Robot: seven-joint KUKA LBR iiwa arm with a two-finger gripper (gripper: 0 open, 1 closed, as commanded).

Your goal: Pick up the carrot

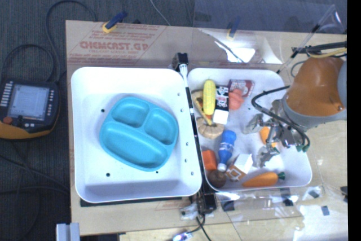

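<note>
The carrot (260, 179), orange with a green stub at its right end, lies along the front wall of the right bin (302, 169). My gripper (262, 138) hangs over the right half of that bin, a short way behind the carrot and not touching it. Its two metal fingers (265, 154) stand apart, so it is open. A small orange object (265, 134) shows between them, lying in the bin as far as I can see. The grey arm with its orange band (316, 87) comes in from the right.
The right bin also holds a yellow corn cob (209, 96), a red packet (241, 87), a blue bottle (227, 147), an orange can (209, 159) and a white block (243, 163) just left of the carrot. A blue divided plate (139, 131) lies in the left bin (84, 178).
</note>
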